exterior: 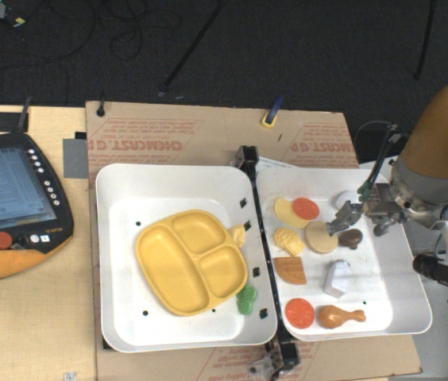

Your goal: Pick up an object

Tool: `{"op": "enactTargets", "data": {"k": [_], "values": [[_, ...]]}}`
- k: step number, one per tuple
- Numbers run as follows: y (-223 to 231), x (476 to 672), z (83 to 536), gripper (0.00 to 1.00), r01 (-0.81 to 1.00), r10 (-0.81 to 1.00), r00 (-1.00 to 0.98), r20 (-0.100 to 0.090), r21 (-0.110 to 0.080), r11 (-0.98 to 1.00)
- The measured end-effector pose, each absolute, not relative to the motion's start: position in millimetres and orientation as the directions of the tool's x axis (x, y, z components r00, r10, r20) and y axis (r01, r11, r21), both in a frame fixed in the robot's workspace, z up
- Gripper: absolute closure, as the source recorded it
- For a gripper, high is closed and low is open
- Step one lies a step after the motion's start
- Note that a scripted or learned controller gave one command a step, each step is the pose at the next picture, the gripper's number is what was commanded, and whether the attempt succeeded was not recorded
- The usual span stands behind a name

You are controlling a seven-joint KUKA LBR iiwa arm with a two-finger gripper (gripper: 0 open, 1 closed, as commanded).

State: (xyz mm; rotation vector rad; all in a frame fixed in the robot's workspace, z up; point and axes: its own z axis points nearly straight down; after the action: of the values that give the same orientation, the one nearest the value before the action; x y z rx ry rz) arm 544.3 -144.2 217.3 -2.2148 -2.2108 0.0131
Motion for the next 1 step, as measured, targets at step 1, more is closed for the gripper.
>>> {"op": "enactTargets", "data": {"k": [1], "values": [[-144.4,546.8,224.2,0.00,1.000,1.000,0.000,0.001,-0.003,0.000]]}}
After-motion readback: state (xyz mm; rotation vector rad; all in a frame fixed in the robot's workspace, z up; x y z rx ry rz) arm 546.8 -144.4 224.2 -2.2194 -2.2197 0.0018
